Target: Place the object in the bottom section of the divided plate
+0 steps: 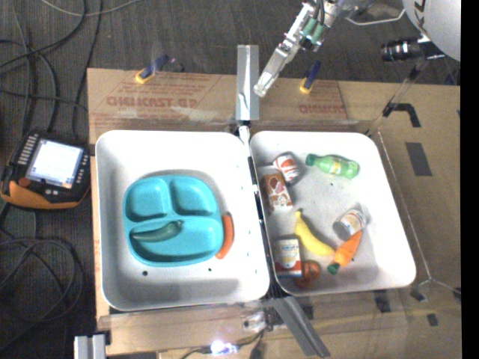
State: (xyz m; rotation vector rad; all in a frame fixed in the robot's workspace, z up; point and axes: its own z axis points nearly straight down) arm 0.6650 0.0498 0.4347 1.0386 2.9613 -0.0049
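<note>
The blue divided plate (196, 200) lies in the left bin (112, 275). A dark green, pickle-like object (159, 232) rests in the plate's bottom section. An orange-red sausage-shaped object (225, 235) lies against the plate's right rim, on the bin floor. My gripper (262, 87) hangs high over the back of the bench, above the divider between the two bins, tilted down to the left. Nothing is seen held at its tip.
The right bin (389, 200) holds a green bottle (334, 165), a banana (309, 236), a carrot (346, 251), several small cans and jars and a red fruit (309, 271). A teach pendant (49, 169) lies left of the bench among cables.
</note>
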